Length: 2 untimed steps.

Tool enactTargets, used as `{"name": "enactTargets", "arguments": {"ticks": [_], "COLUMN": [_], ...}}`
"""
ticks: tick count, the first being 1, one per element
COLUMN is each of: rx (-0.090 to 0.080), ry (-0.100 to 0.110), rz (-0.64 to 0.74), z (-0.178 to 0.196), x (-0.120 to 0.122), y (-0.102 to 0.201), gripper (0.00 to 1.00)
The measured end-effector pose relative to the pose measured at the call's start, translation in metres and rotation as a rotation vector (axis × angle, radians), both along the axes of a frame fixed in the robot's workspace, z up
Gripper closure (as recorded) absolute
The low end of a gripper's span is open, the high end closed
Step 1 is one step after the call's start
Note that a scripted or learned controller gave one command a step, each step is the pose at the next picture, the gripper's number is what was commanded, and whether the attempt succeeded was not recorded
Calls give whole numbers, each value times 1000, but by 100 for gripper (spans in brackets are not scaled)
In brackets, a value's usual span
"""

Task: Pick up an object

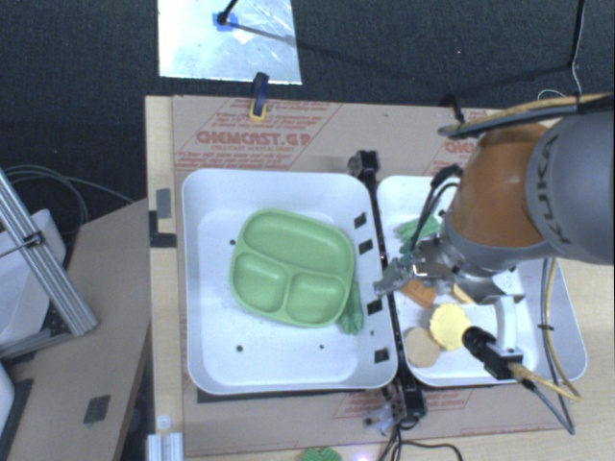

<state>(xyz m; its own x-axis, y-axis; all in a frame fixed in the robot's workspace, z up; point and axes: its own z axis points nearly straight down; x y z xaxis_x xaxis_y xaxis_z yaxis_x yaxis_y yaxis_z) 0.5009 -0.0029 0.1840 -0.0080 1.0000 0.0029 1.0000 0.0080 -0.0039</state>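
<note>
My gripper hangs low over the left side of the right bin, close to the divider between the bins. An orange piece lies just to its right. In front of that sit a yellow round thing and a beige round thing. A green item shows behind the gripper, partly covered by the arm. The wrist hides much of the right bin. I see nothing clearly held in the gripper.
The left bin holds a light green divided plate, with a darker green strip against its right edge. Black clips line the divider. A foil sheet lies beyond the bench.
</note>
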Motion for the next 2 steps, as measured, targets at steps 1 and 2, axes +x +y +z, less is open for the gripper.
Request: {"name": "enactTargets", "arguments": {"ticks": [1, 2], "rx": [-5, -2], "ry": [-9, -2], "rz": [-8, -3], "z": [1, 0], "x": [55, 16], "y": [-64, -19], "gripper": [0, 0]}}
